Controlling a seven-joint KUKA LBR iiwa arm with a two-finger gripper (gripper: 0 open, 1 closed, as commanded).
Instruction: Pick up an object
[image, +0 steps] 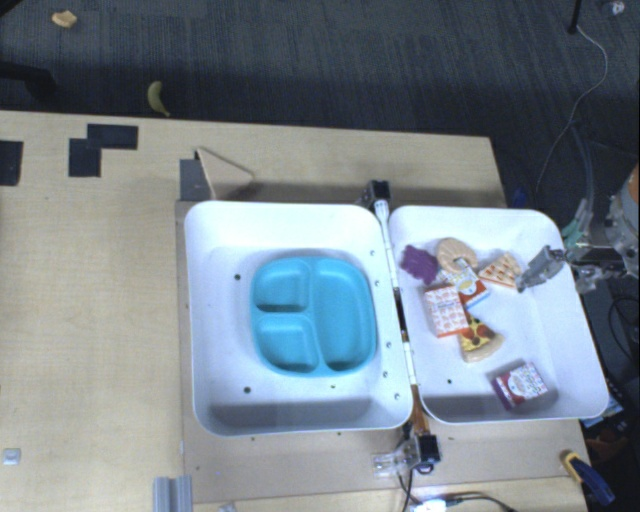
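My pincer (545, 268) hangs over the right bin's (560, 400) right rim, beside the waffle piece (500, 270); spread or pressed together, I cannot tell.

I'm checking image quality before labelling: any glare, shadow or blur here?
Camera view: soft overall, small items in the right bin blurry; the left bin shows grey shading along its near wall; the tool at the right edge is indistinct; no harsh glare.

I work in a robot lab: pale wooden bench (90, 330) with black tape marks (100, 145), dark carpet floor (300, 50), loose cables (585, 70).
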